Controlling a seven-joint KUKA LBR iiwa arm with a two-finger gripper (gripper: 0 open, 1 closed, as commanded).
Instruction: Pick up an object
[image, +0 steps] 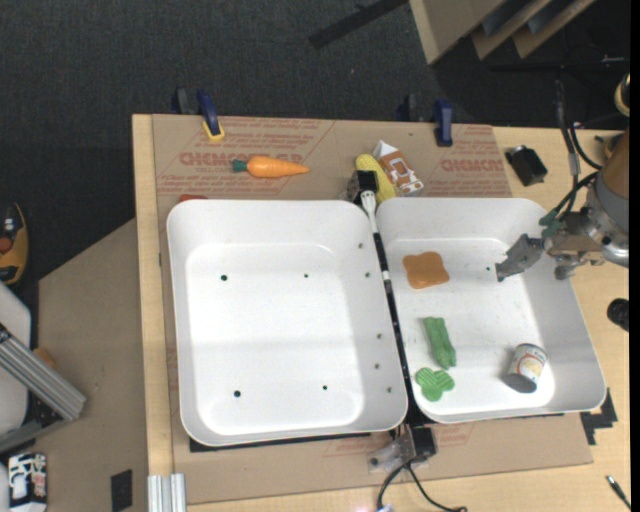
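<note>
Three graspable items, an orange slab (425, 270), green piece (438, 342) and small can (524, 366), lie in the right bin (480, 222); the gripper (522, 256) hovers empty, its opening unclear, and the round can might roll from a grasp.

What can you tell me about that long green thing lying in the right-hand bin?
The green toy looks like soft plastic or rubber, matte and bright green. It is an elongated stalk lying flat on the floor of the right bin, running roughly from back to front. At its near end sits a rounder, leafy-looking green piece; whether the two are joined I cannot tell. The orange slab lies apart behind it, the small can apart to its right.
</note>
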